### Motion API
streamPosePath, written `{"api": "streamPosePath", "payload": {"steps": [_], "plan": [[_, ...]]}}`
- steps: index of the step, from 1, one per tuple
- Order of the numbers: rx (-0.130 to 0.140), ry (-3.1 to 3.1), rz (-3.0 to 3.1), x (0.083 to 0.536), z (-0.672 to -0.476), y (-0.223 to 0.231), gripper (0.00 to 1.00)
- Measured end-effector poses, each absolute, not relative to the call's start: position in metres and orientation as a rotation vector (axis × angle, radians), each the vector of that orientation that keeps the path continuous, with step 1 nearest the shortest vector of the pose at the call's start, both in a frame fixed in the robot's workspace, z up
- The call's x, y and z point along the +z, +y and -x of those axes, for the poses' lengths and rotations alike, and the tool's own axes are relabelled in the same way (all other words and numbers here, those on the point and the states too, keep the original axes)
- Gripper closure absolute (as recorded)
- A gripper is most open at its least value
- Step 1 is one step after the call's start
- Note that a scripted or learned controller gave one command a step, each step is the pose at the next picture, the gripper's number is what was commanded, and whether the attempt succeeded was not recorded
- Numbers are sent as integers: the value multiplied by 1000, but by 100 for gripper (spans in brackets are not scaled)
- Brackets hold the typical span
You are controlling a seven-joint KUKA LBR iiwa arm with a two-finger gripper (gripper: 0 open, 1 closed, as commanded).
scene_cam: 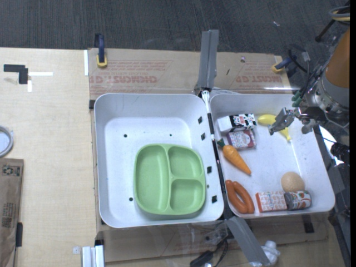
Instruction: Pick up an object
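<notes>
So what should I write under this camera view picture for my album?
Robot arm's gripper hovers over the right bin of toy food, near a banana; a green plate sits in the left bin.

Grey arm (334, 77) from the right, fingers (276, 124) spread, nothing between.

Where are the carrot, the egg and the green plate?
carrot (236, 158): camera view, middle of its orange body.
egg (292, 182): camera view, centre of its shell.
green plate (169, 179): camera view, ridge between its compartments.

floor (139, 10): dark grey carpet | bench (44, 149): pale wood | cardboard sheet (150, 74) under bins
</notes>
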State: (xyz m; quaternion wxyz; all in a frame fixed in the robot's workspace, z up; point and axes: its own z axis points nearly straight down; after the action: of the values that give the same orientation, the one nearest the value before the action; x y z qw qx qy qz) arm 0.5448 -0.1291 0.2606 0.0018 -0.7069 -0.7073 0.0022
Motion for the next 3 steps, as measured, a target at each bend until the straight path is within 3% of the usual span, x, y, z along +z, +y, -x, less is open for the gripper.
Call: {"api": "streamPosePath", "payload": {"steps": [1, 2, 3], "plan": [[5, -2365, 2063, 141, -586, -97, 0], [-3, -2525, 1874, 95, -632, -106, 0], [3, -2226, 2217, 182, -637, -125, 0]]}}
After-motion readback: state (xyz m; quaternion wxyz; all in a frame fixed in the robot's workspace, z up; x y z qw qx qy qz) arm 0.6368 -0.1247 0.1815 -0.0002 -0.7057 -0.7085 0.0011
